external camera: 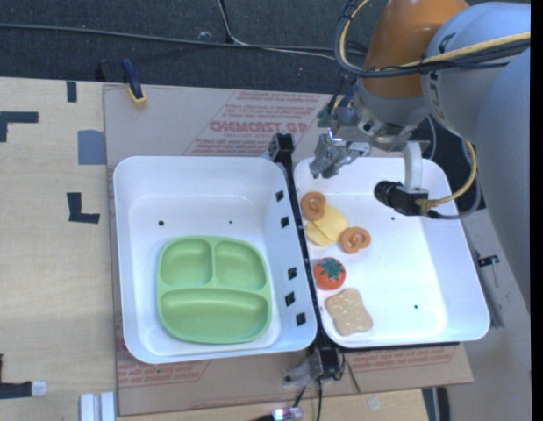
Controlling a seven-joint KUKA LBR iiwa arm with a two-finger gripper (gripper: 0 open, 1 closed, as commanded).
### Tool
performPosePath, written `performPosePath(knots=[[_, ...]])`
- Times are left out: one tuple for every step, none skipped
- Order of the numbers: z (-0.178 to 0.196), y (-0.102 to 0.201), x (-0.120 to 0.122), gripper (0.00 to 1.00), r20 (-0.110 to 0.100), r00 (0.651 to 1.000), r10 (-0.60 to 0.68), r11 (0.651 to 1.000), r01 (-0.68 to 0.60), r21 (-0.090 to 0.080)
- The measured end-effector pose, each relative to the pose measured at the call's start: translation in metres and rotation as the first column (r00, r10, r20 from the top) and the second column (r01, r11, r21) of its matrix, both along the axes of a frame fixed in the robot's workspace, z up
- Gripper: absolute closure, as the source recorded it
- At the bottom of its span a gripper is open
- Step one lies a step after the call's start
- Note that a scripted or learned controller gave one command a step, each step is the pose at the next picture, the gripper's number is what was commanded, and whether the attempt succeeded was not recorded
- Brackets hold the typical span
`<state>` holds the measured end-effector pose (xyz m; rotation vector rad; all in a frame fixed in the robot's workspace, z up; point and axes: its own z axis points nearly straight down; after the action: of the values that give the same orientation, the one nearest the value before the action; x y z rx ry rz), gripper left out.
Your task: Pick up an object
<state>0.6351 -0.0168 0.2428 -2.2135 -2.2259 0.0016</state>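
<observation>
While the gripper (pixel 334 156) hovers over the right bin (pixel 446 323), nothing is picked yet.
I cannot tell how its jaws stand. The nearest target, a pretzel (pixel 313 205), lies just below on a yellow piece (pixel 326 227); descend straight, centred, avoiding the divider wall.

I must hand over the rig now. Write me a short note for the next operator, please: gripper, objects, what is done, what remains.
Gripper: above the back left corner of the right bin, nothing visibly held.
Right bin, left side: two pretzels, yellow cheese piece, tomato, bread slice.
Left bin: green divided plate.
Done: nothing picked yet.
Left: pick up one object; the upper pretzel is nearest.
</observation>
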Motion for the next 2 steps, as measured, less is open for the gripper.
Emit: performPosePath(knots=[[-0.001,0.042,-0.013,1.0,-0.001,1.0,-0.001,1.0,0.001,0.0],[-0.016,0.088,-0.024,1.0,-0.001,1.0,0.0,1.0,0.0,0.0]])
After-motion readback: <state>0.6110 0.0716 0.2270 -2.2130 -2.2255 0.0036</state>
